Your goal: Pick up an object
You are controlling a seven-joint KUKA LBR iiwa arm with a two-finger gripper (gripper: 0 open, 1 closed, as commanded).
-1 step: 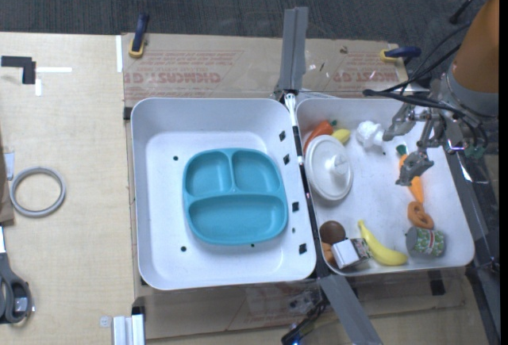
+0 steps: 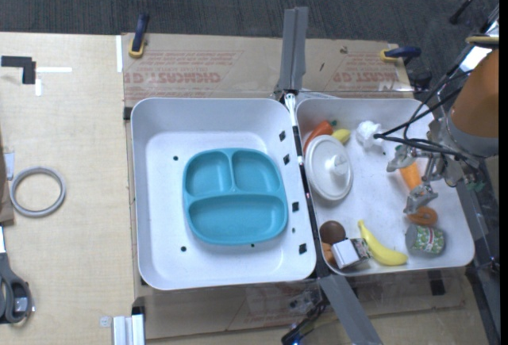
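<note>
The gripper (image 2: 418,191) hangs low in the right bin (image 2: 456,256); its fingers grip an orange carrot-like piece (image 2: 409,176)

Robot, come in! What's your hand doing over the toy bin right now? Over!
Hand low over right bin, far side. Orange piece beside it, brown-orange piece just below. Nothing seen gripped. Banana and green can crowd nearby.

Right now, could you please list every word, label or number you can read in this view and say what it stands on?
Red print on the cardboard sheet behind the bins: it appears upside down and too blurred to read with confidence.
Label on the small can in the right bin: green and red, too small to read.
Small packet beside the banana: dark marks, unreadable.
</note>
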